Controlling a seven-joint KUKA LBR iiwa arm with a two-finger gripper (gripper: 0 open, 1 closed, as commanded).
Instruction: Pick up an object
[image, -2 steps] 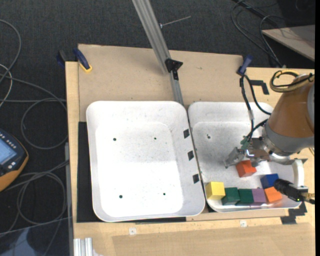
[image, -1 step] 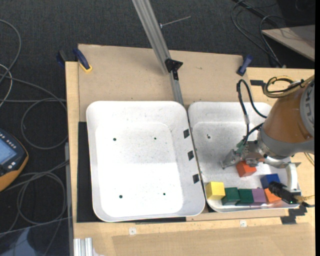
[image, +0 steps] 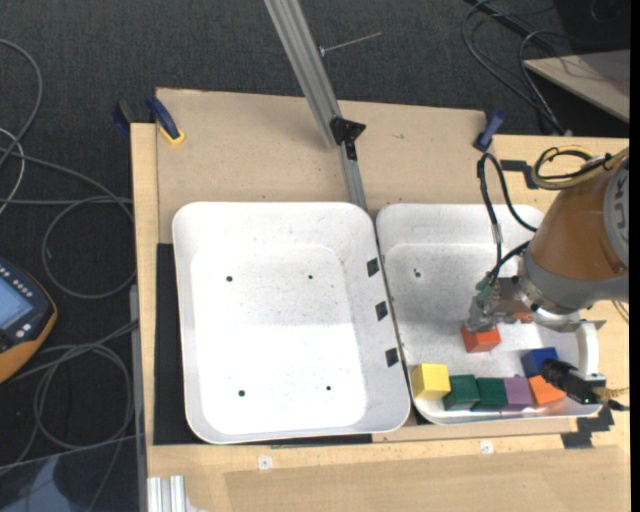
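My worktop (image: 250, 130) is bare tan board; two white bins sit on it, left bin (image: 270, 320) touching right bin (image: 440, 250); blue clamps (image: 165, 120) grip its far corners.

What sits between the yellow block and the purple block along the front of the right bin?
In the camera view, two green blocks lie side by side between the yellow block and the purple block, in a row along the right bin's front wall.

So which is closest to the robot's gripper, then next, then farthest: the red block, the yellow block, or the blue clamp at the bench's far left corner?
Measured from the gripper in the camera view:
1. Red block, right at the gripper, in the right bin.
2. Yellow block, down by the right bin's near-left corner.
3. Blue clamp, far across at the bench's top-left corner.
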